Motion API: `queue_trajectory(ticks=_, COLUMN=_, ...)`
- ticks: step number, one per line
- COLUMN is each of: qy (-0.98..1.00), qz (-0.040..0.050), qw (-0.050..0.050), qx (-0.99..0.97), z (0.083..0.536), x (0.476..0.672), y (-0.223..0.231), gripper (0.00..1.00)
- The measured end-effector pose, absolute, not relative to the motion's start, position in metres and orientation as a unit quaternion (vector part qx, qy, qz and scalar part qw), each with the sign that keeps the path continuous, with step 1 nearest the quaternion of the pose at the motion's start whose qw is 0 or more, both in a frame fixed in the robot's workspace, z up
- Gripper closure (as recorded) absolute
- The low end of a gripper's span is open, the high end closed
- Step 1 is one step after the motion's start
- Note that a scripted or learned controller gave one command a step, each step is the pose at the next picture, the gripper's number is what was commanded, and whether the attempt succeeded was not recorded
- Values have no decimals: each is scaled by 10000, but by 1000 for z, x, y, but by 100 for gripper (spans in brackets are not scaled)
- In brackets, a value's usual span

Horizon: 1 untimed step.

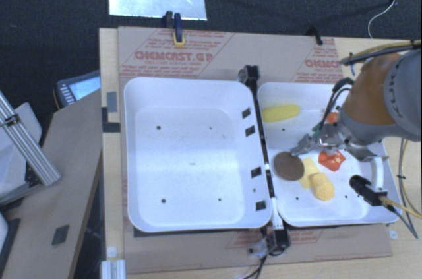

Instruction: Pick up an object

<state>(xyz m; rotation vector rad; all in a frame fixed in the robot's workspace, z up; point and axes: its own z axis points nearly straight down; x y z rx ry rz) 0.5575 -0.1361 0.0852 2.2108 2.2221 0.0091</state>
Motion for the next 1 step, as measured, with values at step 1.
queue_trajectory(ticks=1, qy=7085, qz=35, qw=50, qx=7057, z=98, x=557, y=-136, gripper=100)
